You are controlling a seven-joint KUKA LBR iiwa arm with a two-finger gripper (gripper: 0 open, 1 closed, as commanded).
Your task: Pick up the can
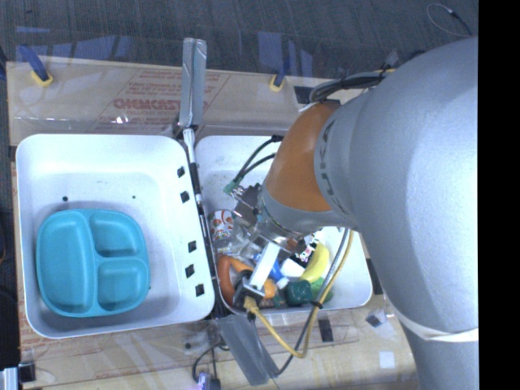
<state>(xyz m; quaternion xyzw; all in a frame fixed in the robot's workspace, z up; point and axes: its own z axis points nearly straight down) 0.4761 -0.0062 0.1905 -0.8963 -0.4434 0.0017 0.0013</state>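
Filling the right side of the view, nearest the lens, is the grey arm (414, 193), its big rounded body cut off at the right and bottom edges. Its orange band (296, 165) sits above the wrist, which leans down into the right bin (236, 157). Black cables and a yellow cable (280, 344) loop around the wrist.

Below the wrist the jaws (262, 276) reach into a heap of things at the near left corner of that bin, but the wrist and clutter cover them, so I cannot tell whether they are open, closed or gripping anything.

Just left of the wrist, against the bin's left wall, stands the can (222, 224), with a red and white label; only part of it shows, and its right side is hidden by the gripper body.

A banana (317, 264) lies to the right of the jaws, something orange (229, 270) to their left, and something green (297, 292) nearer. The rest of the heap is too jumbled to make out.

The left bin (97, 157) holds a blue divided plate (92, 261) at its near left. Both bins rest on the table (122, 356).
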